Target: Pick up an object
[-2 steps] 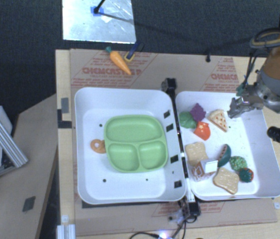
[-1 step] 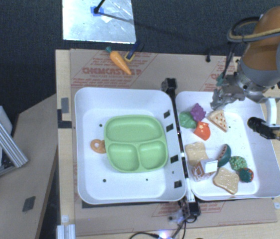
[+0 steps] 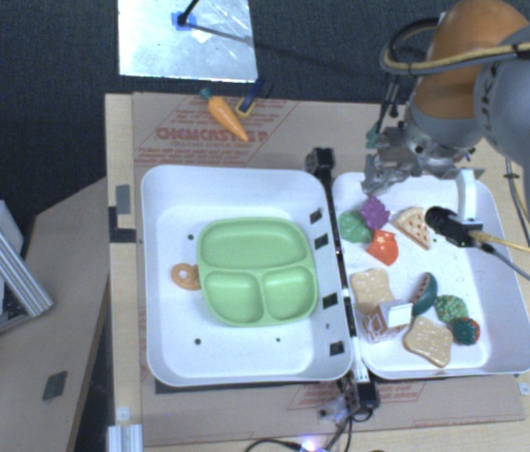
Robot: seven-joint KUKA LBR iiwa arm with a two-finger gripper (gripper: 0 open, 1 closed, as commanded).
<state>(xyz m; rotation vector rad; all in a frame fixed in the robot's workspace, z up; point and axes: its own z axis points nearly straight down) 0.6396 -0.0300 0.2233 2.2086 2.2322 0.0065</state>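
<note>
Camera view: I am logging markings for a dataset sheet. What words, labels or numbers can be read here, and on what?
"CHEMCAST": red print on the brown board behind the left bin, partly covered by a toy carrot; the rest is unreadable.
More red print on the board's front edge: too blurred to read.

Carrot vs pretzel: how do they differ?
The carrot is a long orange cone with a green end; the pretzel is a small tan loop. The carrot lies outside the bins on the cardboard; the pretzel lies in the left bin, beside the green tray. Both look like toy food.
</note>
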